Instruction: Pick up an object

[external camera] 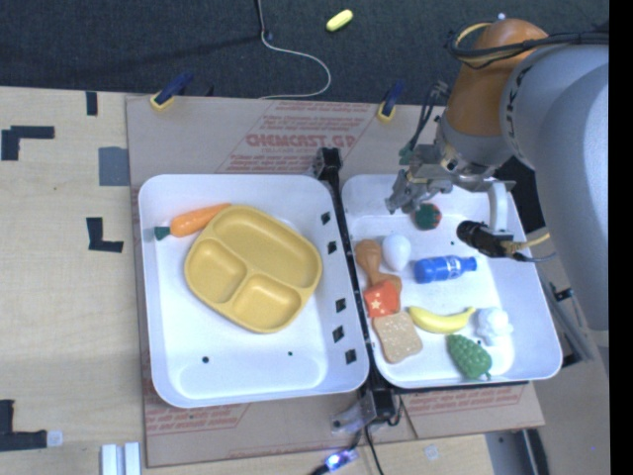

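Fingers (413, 198) hover over right bin (524, 315), state unclear, probably apart. Small round green-red item (427, 216) lies just beside the tips, toward the bin's centre.

The shallow plastic left bin (163, 364) is white, and the shallow right bin (529, 349) is white too. The three-compartment plastic tray (252, 267) is yellow. The toy carrot (198, 220) is orange with a green end. The small plastic bottle (442, 267) is blue. The curved toy banana (439, 318) is yellow. The bumpy toy vegetable (469, 356) is green. The red block (383, 298) carries a white star.
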Robot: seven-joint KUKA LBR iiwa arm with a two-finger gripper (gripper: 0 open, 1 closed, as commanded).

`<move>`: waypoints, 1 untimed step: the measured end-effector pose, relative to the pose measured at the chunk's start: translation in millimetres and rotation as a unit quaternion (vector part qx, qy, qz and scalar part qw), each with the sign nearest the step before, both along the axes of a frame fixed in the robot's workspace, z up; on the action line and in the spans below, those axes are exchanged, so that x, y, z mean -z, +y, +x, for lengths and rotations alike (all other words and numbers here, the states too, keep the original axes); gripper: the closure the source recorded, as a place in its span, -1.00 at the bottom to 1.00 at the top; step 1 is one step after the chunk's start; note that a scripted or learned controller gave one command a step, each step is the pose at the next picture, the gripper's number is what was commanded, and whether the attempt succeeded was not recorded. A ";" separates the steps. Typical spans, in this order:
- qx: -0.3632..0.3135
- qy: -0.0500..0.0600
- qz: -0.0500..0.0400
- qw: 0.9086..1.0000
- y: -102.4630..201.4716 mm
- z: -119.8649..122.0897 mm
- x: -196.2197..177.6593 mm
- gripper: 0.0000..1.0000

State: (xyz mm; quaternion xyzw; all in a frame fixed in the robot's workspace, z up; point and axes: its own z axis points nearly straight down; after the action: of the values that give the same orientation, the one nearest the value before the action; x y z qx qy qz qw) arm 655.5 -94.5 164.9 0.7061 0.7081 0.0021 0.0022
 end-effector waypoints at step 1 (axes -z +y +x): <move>0.000 0.001 0.000 1.000 0.8 0.8 -53.3 1.00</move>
State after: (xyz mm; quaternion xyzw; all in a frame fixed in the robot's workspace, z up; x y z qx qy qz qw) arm 656.3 -93.7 218.1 0.7064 0.7078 0.0014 0.0012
